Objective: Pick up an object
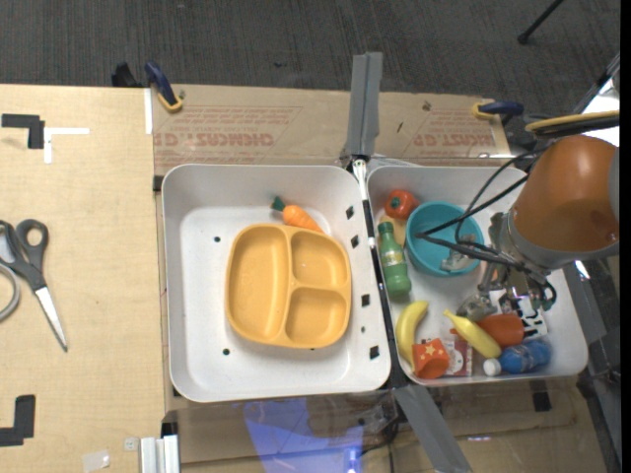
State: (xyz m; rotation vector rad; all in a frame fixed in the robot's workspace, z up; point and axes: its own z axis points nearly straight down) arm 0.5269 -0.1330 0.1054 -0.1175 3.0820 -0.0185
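Gripper (508,299) low in right bin (572,358), right over red toy (505,328) beside banana (471,334); fingers' state — can't tell, too cluttered.

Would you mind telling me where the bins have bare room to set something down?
Left bin: bare floor borders the yellow divided plate, widest along its left wall. Right bin: crowded with bananas, teal bowl, green bottle and the gripper.
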